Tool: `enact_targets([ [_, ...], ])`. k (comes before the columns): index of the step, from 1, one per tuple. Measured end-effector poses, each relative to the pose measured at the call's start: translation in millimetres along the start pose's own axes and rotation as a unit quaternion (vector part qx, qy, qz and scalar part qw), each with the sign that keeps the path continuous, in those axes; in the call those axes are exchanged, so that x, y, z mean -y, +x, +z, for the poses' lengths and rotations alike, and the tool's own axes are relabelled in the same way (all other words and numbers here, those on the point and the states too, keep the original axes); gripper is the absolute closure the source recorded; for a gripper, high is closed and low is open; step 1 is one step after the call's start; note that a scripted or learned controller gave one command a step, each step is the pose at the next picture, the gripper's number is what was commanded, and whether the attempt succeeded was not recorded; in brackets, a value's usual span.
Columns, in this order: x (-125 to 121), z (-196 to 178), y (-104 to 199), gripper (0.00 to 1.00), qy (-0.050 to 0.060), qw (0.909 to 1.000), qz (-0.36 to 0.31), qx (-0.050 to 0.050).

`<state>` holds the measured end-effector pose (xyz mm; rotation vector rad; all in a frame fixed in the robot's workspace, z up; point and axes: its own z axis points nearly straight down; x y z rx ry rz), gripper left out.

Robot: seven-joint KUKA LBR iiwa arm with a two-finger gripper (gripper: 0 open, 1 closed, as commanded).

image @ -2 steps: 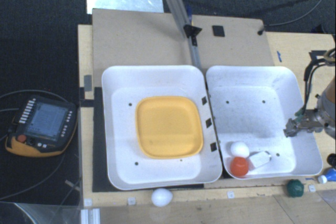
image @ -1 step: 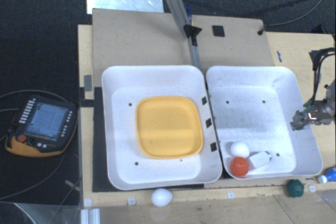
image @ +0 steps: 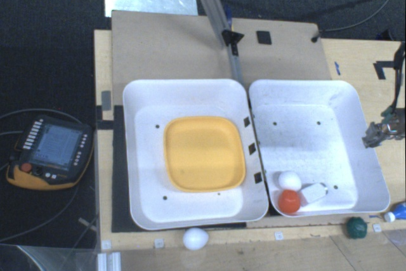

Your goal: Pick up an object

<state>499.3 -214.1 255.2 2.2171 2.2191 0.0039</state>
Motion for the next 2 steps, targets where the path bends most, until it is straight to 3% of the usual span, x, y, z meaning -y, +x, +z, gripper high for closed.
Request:
enact_targets([
  [2,-53,9,112,1.0,0.002,1.0,-0.002,-0.001],
])
